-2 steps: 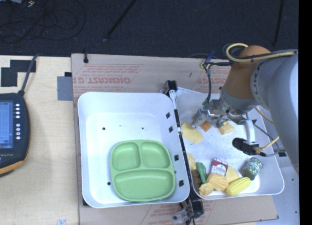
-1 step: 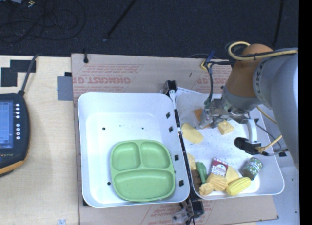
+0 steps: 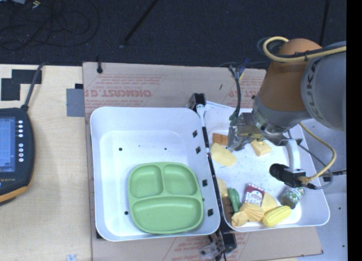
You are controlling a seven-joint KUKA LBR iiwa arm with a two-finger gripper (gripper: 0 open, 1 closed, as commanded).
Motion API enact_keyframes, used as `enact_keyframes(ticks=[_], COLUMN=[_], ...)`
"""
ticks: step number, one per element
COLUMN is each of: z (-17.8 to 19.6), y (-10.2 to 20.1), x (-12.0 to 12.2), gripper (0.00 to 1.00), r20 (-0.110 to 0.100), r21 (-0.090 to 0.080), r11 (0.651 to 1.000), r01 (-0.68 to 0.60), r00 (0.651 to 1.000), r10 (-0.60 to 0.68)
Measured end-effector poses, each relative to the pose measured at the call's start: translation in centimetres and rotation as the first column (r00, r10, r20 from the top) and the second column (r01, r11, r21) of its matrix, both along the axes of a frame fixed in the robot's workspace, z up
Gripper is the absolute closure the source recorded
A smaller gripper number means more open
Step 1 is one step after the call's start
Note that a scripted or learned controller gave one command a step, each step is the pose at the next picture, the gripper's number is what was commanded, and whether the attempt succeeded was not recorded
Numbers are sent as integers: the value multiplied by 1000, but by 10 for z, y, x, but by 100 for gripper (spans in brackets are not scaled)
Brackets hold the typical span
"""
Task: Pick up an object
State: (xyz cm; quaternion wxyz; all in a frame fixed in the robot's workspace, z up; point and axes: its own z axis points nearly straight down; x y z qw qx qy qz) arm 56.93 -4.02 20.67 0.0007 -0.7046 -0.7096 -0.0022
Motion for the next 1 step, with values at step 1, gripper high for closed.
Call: enact_keyframes(ticks=[1], z=[10], y=[-65], x=[13], gripper=[100], r20=[-4], r21=[-6], r11=[1000], r01=[10], r00=[1000], r10=[-10])
